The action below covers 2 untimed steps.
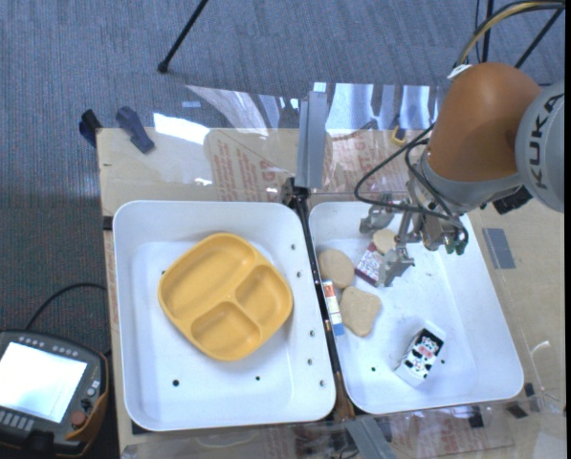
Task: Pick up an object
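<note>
We position the gripper [392, 256], fingers apart, over the small packet [369, 267] in the right bin [495, 352], ready to grasp.

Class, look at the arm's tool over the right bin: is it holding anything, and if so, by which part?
Nothing is held. The tool hangs open above the small dark packet in the right bin, with nothing between its fingers.

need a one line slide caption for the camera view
KUKA arm's gripper hovers over small items in the right bin; a yellow divided plate sits in the left bin.
</note>
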Available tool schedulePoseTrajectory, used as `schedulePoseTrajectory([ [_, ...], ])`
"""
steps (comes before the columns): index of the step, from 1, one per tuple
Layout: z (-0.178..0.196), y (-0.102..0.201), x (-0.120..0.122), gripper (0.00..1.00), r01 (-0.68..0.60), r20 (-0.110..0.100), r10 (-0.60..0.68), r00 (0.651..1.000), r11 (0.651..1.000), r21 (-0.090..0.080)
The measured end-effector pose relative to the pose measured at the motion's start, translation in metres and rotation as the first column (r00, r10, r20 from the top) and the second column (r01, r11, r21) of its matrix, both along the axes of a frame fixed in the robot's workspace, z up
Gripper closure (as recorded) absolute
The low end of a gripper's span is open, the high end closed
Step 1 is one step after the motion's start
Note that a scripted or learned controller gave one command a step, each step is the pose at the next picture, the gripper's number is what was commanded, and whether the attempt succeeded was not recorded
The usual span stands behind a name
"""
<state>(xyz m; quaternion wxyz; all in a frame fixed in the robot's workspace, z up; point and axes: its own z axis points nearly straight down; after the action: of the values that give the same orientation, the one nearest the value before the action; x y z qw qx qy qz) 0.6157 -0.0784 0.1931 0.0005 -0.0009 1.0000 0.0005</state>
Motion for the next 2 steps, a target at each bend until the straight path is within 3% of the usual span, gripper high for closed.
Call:
schedulePoseTrajectory([
  [1, -0.103, -0.02, 0.0, 0.0, 0.088, 0.004, -0.088, 0.996, 0.996, 0.001],
  [2, -0.091, -0.018, 0.002, 1.0, 0.081, 0.007, -0.081, 0.997, 0.997, 0.0],
])
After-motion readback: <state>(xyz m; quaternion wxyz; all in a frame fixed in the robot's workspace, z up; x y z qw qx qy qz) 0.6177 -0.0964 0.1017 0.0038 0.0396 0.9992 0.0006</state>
